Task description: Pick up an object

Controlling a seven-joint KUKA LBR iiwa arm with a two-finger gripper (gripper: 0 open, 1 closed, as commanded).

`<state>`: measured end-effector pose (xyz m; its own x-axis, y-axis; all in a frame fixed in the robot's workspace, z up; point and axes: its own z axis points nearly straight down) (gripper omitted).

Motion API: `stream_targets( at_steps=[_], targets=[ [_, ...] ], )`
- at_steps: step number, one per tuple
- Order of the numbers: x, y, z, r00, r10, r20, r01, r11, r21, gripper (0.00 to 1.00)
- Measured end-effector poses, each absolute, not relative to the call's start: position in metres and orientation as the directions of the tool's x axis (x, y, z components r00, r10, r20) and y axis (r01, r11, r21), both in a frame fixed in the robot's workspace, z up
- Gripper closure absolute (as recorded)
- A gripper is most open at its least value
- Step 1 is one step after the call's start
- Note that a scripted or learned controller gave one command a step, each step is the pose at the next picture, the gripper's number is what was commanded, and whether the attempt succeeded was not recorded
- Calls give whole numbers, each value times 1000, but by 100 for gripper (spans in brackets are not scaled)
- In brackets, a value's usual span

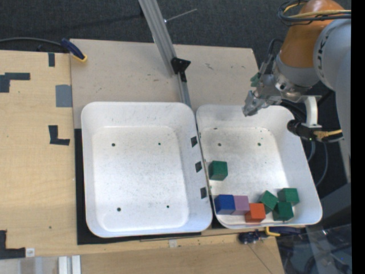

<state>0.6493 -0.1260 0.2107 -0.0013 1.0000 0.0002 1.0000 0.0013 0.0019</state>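
Observation:
My gripper (251,108) hangs over the far rim of the right bin (296,147), pointing down and left, with nothing visible between its tips. A lone green block (218,170) lies near the bin's left wall. Along the near edge sit a blue block (224,204), a light purple block (241,204), an orange block (256,212) and three green blocks (280,202) bunched in the near right corner. All of the blocks lie well below the gripper in the view.
The left bin (137,167) stands beside the right one, their rims touching. A slanted metal post (161,36) with a black clamp rises behind the bins. Cables loop off the arm at the right.

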Motion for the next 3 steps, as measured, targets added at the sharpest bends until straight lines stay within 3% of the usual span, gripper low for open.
stream_targets(
  at_steps=[3],
  targets=[
    [613, 46, 218, -7, 1000, 2, 1000, 7, -3, 100]
  ],
)
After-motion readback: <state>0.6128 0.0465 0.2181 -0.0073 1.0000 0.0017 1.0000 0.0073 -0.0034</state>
